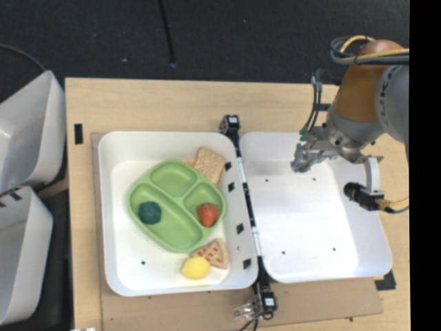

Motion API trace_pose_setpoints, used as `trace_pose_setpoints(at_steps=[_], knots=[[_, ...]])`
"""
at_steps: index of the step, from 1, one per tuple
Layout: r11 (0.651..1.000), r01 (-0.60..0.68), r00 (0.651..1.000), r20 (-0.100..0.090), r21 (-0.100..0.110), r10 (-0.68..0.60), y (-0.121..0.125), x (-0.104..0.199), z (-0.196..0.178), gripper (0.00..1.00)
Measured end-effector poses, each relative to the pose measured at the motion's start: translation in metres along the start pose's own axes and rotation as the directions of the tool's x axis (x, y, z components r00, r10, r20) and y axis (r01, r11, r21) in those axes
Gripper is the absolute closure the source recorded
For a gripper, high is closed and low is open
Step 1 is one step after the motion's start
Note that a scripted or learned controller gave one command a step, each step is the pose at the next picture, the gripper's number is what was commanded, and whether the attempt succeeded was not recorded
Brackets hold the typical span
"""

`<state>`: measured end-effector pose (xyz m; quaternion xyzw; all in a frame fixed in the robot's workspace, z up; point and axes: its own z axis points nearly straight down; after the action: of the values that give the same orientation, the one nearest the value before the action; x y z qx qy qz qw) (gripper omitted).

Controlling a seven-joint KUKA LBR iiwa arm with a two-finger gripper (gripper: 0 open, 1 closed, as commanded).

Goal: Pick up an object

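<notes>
In the left bin (120, 254) lies a green divided plate (177, 204). A dark teal ball (149, 212) rests in its left compartment and a red strawberry (208, 214) in its right one. A tan cracker (209, 163) leans at the plate's upper right edge. Below the plate sit a yellow lemon (196, 268) and a pizza slice (215, 254). My gripper (302, 161) hangs over the upper part of the right bin (313, 254), far from all these objects, and nothing shows between its fingers.
A black divider with clips (242, 198) runs between the two bins. White curved objects (27, 136) stand off the bench at the left. A black cable (165, 26) crosses the dark floor behind the bench. The arm's grey body and orange band (358, 92) fill the upper right.
</notes>
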<state>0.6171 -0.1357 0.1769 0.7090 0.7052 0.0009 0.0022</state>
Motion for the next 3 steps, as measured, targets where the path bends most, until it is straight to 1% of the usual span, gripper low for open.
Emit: trace_pose_setpoints(at_steps=[1, 2, 3], knots=[[1.000, 0.008, 1.000, 0.000, 0.000, -0.008, 0.006, 0.008, -0.056, 1.00], [1.000, 0.008, 1.000, 0.000, 0.001, -0.008, 0.007, 0.006, -0.096, 1.00], [1.000, 0.011, 1.000, -0.002, 0.006, -0.011, 0.002, 0.058, -0.079, 1.00]])
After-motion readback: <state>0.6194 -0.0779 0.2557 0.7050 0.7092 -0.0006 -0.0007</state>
